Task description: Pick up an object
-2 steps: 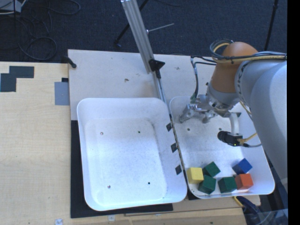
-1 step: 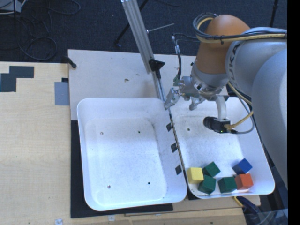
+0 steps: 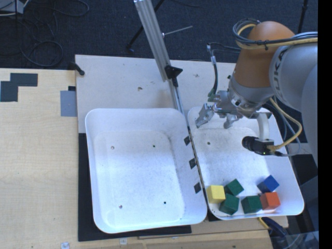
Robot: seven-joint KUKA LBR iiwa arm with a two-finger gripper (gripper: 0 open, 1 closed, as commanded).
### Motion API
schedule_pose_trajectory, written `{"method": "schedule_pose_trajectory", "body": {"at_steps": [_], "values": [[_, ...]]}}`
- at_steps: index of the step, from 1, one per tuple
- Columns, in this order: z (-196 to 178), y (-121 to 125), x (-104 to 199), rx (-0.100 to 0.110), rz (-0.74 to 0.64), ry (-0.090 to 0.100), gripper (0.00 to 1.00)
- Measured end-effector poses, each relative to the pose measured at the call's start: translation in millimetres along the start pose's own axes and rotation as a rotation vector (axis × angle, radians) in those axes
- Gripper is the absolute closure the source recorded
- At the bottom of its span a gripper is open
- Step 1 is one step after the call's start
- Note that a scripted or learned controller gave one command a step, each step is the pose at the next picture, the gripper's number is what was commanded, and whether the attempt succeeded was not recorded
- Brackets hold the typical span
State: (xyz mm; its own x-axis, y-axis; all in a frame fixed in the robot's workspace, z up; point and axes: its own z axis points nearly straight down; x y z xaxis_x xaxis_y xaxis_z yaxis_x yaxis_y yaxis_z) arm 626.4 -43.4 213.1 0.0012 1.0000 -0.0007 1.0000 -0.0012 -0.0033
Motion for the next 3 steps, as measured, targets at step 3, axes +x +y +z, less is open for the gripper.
{"method": "schedule_pose_trajectory", "body": {"at_steps": [3], "values": [[74.8, -92.0, -70.1, 0.009, 0.002, 0.002, 0.00]]}}
